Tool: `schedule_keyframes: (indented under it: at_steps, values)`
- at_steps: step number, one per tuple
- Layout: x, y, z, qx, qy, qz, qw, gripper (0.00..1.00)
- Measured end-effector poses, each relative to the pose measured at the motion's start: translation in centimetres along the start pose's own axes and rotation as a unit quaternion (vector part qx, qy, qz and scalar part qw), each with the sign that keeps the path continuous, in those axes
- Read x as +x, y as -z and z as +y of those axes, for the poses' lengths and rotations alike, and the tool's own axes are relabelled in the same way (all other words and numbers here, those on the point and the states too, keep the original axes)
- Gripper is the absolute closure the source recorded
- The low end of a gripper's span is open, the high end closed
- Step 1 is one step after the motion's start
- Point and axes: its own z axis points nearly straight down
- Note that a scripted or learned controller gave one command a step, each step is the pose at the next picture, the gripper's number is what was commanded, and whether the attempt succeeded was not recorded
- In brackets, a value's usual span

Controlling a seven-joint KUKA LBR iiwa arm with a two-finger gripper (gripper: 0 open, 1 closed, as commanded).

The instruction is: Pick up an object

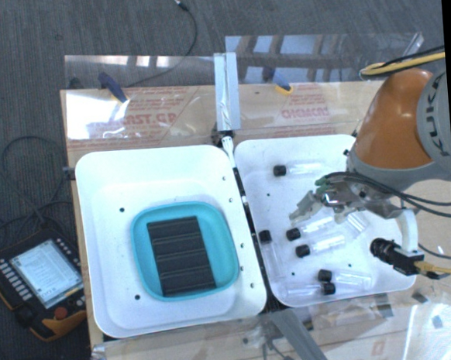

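The tabletop (165, 102) carries two shallow white bins side by side.

Nearest the camera, in the right bin (247, 160), two black-capped clear vials (328, 288) lie close together by the near wall. A third capped vial (324, 275) lies just behind them. Beyond these, a vial (321, 245) lies on its side with its black cap pointing toward the left bin. Another vial (311, 228) lies roughly parallel just behind it. A lone black cap (265, 236) rests near the bin's left wall.

At the same depth, the left bin (102, 193) holds a teal tray (144, 255) with a black ribbed insert (183, 255) seated inside it. A handheld control pendant (39, 279) lies on the floor, well apart to the left of the tabletop.

The arm (396, 123) reaches in from the right over the right bin. The jaws hang above the middle of that bin, just behind the two parallel vials. Cables and metal parts crowd this area, so whether the jaws stand wide or narrow cannot be told. No vial is seen between them.

Farthest back in the right bin, one more capped vial (291, 169) lies near the far wall, well apart from the others.
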Motion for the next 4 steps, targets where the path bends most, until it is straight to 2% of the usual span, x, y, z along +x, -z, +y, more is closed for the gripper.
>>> schedule_keyframes:
  at_steps: [1,2,3,4]
  values:
    - [-7.9,-9.8,4.1,-0.001,0.037,0.000,0.9993,0.00]
    - [-9.7,-11.0,9.6,-0.009,0.070,-0.001,0.9975,0.00]
    - [-9.3,-11.0,4.1,-0.008,0.076,-0.003,0.9970,0.00]
    - [-11.4,-11.1,12.0,-0.008,0.063,-0.003,0.9980,0.00]
